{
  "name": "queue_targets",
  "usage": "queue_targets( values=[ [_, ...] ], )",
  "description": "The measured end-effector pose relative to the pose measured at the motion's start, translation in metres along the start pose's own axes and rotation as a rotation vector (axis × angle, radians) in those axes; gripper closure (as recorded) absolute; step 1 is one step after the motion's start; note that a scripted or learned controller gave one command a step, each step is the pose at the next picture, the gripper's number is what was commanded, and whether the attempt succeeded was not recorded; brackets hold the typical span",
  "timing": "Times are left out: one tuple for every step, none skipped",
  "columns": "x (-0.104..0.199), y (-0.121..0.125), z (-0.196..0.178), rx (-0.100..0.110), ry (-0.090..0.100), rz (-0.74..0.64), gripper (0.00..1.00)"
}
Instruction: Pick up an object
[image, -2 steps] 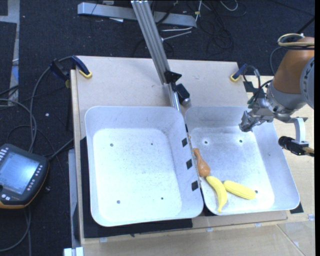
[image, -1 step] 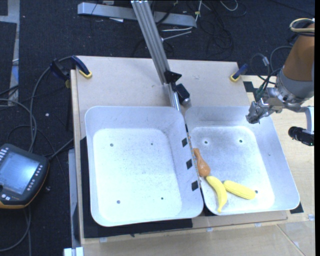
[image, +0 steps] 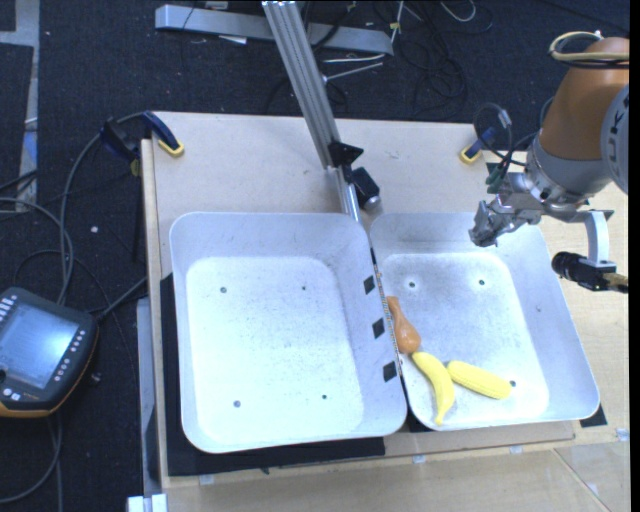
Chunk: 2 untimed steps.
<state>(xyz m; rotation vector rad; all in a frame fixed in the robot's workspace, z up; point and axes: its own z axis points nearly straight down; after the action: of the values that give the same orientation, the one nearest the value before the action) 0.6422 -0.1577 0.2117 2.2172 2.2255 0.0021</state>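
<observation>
**Camera view: three objects grouped at the near-left of the right bin, gripper at the far rim**

Three objects are seen in the right bin (image: 560, 330), gathered toward its near-left corner. A curved yellow banana (image: 436, 382) is laid with one end near the bin's centre line and the other pointing toward the near wall. A second, shorter yellow piece (image: 480, 380) is placed just beside it on the right, the two touching or nearly touching at their upper ends. An orange-brown, pear-shaped object (image: 403, 325) is set just above the banana, close against the bin's left wall where the two bins meet; whether it touches the wall cannot be told.

Open floor is left across the far and right parts of the right bin, so the objects are crowded only on their left side and toward the near rim. The left bin (image: 200, 250) is seen beside it, its right edge overlapping the shared border, where small black tabs (image: 380, 325) are fixed. A slanted metal strut (image: 315, 95) is mounted at the far end of that border.

The gripper (image: 486, 230) is held above the right bin's far rim, well apart from all three objects, pointing down and to the left. Nothing is seen between its fingers; whether they are parted or closed cannot be told. The arm (image: 585, 110) is bent in from the right, its orange band uppermost.
</observation>
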Motion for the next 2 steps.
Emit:
queue_targets(
  values=[
    [0.051, -0.002, -0.013, 0.0, 0.0, -0.001, 1.0],
    [0.109, 0.004, -0.013, 0.001, 0.001, -0.001, 1.0]
  ],
)
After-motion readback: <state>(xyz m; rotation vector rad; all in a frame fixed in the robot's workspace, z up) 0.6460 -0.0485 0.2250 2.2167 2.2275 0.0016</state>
